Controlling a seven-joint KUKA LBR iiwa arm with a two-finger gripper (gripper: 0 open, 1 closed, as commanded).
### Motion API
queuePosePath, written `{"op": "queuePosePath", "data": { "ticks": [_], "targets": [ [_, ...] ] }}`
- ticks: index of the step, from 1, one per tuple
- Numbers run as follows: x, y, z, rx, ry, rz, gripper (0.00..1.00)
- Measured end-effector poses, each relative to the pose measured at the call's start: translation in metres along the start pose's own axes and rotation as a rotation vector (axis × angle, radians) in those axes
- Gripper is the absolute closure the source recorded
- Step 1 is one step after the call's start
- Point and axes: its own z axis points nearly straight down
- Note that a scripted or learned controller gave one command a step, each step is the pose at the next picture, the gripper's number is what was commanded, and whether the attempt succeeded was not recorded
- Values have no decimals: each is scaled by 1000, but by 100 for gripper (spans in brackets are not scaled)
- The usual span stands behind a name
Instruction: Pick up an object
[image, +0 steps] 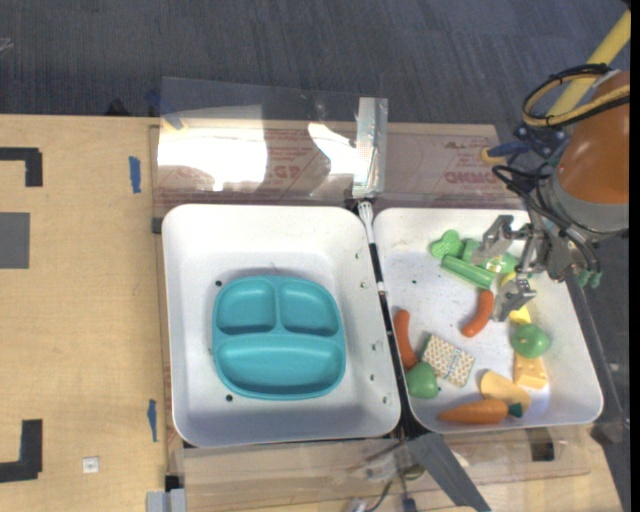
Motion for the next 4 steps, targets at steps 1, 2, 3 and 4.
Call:
{"op": "queuePosePath", "data": {
  "ticks": [1,2,3,4],
  "targets": [
    [-9,-41,128,2,-9,-14,0],
    [-13,-40,115,5,-21,-16,100],
    [-83,-32,130,0,-3,173,100],
    [-76,-33,131,-4,30,175,0]
  ]
}}
